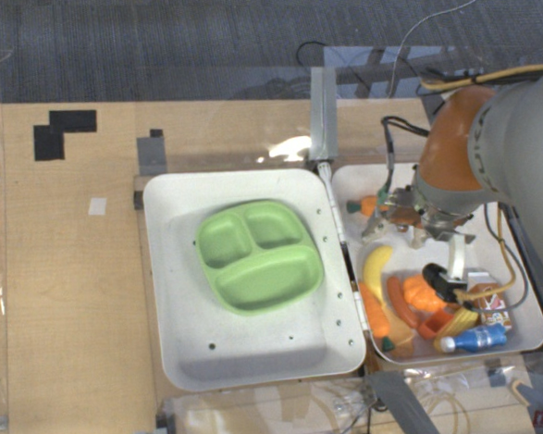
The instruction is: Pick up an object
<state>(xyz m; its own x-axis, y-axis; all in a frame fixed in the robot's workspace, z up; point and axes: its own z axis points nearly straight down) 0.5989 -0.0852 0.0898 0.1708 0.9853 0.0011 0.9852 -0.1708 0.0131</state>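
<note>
The right white bin holds a pile of toy food. A yellow banana lies at its left side, with an orange carrot-like piece below it. An orange rounded piece sits in the middle and a blue bottle lies along the front wall. A small orange and green piece rests near the bin's far left corner. My gripper hangs low over the far part of this bin, just right of that small piece and above the banana. Nothing is visibly held.
The left white bin holds a green divided plate. A small red and white can and a red piece lie near the blue bottle. A metal divider stands between the bins at the back.
</note>
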